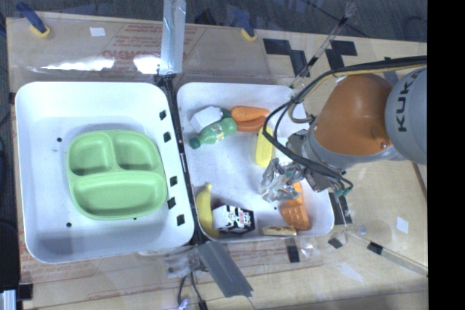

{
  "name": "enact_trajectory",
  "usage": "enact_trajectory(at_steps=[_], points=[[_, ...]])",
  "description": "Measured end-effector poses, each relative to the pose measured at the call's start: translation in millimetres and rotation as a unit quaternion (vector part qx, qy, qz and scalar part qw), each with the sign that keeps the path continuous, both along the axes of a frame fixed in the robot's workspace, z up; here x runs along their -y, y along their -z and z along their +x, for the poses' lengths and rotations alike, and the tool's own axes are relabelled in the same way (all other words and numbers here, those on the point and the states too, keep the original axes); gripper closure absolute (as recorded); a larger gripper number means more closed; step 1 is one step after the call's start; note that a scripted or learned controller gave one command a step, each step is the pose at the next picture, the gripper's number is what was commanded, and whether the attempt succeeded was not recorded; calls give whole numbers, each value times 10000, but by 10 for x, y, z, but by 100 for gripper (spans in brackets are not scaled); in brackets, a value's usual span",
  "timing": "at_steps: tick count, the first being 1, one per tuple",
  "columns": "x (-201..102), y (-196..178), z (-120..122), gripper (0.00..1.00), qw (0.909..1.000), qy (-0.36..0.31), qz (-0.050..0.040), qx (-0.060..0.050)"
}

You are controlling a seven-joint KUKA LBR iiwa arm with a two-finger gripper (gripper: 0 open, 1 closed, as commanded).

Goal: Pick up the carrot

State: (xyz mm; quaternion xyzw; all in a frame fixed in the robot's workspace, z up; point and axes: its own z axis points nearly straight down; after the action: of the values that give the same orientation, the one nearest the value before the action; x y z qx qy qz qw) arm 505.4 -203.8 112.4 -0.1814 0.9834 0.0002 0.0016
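Note:
The carrot [249, 115], orange and lying on its side, rests near the far wall of the right bin [240, 170], just right of a green bottle [214, 133]. My gripper [280, 183] hangs low over the bin's near right part, well in front of the carrot and apart from it. It sits just above an orange ridged block [295, 213]. The arm's orange band [352, 120] and cables cover the bin's right side.
In the right bin lie a white piece [205, 116], a yellow item [263, 149], a banana [204, 210], a black-and-white carton [236, 219] and a flat tan piece [280, 231]. The left bin [36, 156] holds a green divided plate [115, 173].

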Motion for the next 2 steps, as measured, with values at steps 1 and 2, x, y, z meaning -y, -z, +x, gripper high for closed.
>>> enact_trajectory(at_steps=[1,2], points=[[-3,0,1,0,10000,-4,0,0],[-23,-104,24,100,10000,-47,-3,18]])
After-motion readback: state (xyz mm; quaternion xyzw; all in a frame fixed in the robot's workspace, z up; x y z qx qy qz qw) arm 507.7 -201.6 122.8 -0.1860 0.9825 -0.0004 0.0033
